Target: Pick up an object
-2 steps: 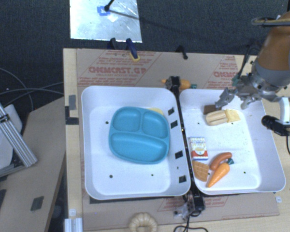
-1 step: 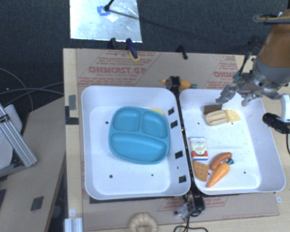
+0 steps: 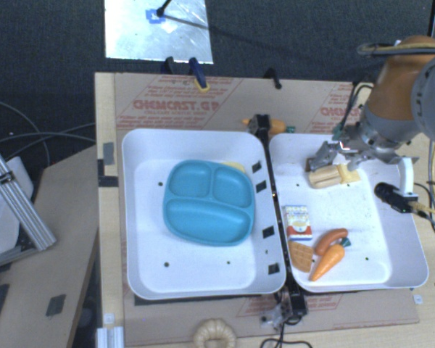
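Gripper point(image 3: 325, 158) touching tan block point(image 3: 334, 175) in right bin point(image 3: 402, 252); finger spread unclear.

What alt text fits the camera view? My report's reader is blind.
A robot gripper sits low in the right bin by a tan block; a carrot, sausage and small carton lie nearer. The left bin holds a blue divided plate.

"CHEMCAST GP" in red print, upside down, on the brown protective sheet point(image 3: 175, 101) at far left behind the bins. Similar red print at far right, too cut off to read. Small carton point(image 3: 297, 221) label illegible.
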Robot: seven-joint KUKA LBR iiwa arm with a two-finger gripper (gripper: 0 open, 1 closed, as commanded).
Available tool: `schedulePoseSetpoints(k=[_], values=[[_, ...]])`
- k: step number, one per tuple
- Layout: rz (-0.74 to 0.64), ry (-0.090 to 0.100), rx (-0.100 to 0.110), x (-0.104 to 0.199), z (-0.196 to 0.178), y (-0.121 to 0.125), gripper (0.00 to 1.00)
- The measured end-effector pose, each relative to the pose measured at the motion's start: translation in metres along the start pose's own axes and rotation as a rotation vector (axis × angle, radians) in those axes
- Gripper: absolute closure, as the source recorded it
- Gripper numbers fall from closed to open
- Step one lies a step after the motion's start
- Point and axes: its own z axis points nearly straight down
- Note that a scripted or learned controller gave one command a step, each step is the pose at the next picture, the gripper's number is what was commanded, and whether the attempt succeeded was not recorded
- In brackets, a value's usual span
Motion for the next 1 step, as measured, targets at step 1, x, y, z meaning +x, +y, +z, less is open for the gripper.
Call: schedulePoseSetpoints(k=[1], values=[[0.003,0.000,0.002,-0.0054,0.0494,0.0082,0.00]])
